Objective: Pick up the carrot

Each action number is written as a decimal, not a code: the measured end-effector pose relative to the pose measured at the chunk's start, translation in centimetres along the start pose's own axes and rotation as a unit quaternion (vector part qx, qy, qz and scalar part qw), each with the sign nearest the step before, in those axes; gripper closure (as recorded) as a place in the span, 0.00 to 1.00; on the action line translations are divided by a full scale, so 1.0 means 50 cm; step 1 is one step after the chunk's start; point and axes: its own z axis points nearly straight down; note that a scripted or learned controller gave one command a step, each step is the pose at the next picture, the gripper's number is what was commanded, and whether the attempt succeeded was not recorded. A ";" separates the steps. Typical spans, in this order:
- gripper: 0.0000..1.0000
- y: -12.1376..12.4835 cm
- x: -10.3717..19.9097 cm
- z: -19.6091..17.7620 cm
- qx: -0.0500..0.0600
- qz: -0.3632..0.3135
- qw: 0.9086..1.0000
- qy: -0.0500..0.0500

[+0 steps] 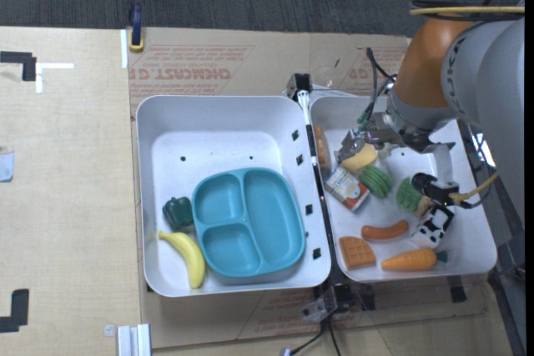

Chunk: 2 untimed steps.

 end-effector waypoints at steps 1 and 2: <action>0.00 0.000 0.000 0.000 0.000 0.000 1.000 0.000; 0.00 -0.078 -0.024 0.001 0.002 0.259 0.966 0.001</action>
